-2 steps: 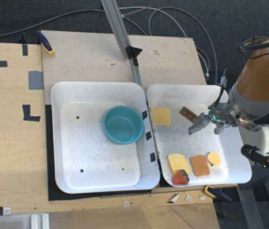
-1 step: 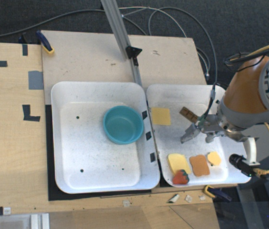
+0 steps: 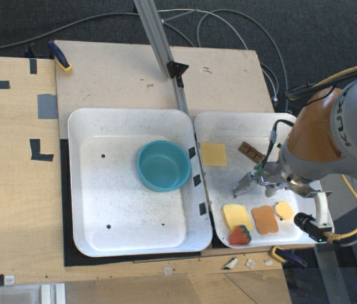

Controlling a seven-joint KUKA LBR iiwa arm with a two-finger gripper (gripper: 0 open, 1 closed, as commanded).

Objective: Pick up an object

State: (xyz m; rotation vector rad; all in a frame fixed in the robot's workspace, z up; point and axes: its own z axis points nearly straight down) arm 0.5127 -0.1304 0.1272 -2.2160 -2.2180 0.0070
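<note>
My gripper [image 3: 247, 180] hangs over the middle of the right bin [image 3: 229, 128], fingers pointing left and spread open with nothing between them. A brown bar [image 3: 250, 150] lies just above it and a flat yellow square [image 3: 214, 154] to its upper left. Below the gripper lie a pale yellow block [image 3: 236, 215], an orange slab [image 3: 265, 220], a red strawberry [image 3: 240, 235] and a small yellow round piece [image 3: 284, 210]. A teal bowl [image 3: 163, 164] sits upright in the left bin [image 3: 96, 189].
A grey metal pole [image 3: 156, 37] slants down from the top to the gap between the bins. Cables run across the dark floor behind the bench. Small scraps lie on the bench's front edge [image 3: 242, 263].
</note>
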